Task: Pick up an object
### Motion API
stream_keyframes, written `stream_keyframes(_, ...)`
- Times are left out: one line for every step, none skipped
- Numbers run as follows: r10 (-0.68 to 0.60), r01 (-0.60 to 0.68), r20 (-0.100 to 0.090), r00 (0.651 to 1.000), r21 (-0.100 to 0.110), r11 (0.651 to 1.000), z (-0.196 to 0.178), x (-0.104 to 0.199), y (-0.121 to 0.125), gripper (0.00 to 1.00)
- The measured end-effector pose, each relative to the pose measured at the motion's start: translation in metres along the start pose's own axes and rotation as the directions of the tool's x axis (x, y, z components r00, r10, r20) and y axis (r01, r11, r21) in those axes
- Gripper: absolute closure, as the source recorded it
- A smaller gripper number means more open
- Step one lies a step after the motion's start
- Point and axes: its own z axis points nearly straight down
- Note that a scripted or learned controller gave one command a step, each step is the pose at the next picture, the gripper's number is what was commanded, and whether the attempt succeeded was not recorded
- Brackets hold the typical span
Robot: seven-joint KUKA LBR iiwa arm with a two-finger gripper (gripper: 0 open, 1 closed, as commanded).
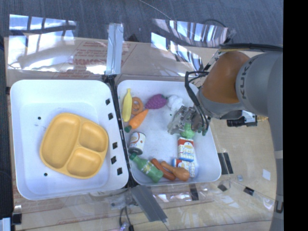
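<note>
2 white bins (62,88), 1 yellow tray (73,145)

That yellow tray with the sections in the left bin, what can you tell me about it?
The tray is a yellow, rounded, plastic-looking dish, divided by raised ridges into three compartments: one long one on its left side and two smaller ones on its right. It lies flat and face up, turned somewhat askew, on the floor of the left bin. Nothing sits in it, and it touches just the bin floor, clear of the walls.

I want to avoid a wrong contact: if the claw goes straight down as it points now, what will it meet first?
Probably the top of the white carton, which lies just under the claw in the right bin; depth is unclear from this slanted view.
</note>
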Motion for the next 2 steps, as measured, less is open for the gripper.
stream_keyframes(0.288,-0.288,0.004,0.958,-0.001,0.958,-0.157,-0.01,0.014,1.0)
stream_keyframes(0.047,-0.047,-0.009,0.999,0.001,0.999,-0.066,0.051,-0.026,1.0)
